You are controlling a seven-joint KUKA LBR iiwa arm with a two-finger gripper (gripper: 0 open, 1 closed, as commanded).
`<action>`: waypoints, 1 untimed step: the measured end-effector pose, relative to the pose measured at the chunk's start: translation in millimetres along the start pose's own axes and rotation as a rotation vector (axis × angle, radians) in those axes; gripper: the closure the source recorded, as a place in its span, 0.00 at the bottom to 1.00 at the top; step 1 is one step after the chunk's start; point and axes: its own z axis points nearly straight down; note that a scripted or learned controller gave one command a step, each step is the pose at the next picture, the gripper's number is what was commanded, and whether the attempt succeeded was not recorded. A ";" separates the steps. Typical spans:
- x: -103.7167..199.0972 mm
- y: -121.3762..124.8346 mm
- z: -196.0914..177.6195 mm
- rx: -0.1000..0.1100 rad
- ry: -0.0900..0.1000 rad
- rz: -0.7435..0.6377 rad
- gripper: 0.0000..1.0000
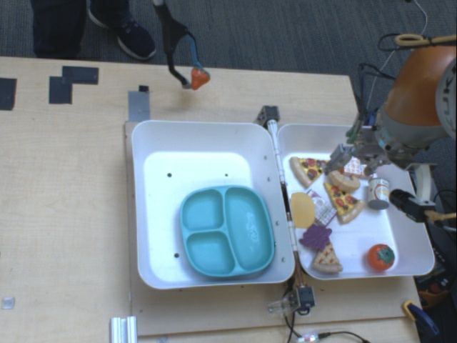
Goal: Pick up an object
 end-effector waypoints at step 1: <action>3.5 20.0 99.1 -0.004 -0.001 0.001 0.00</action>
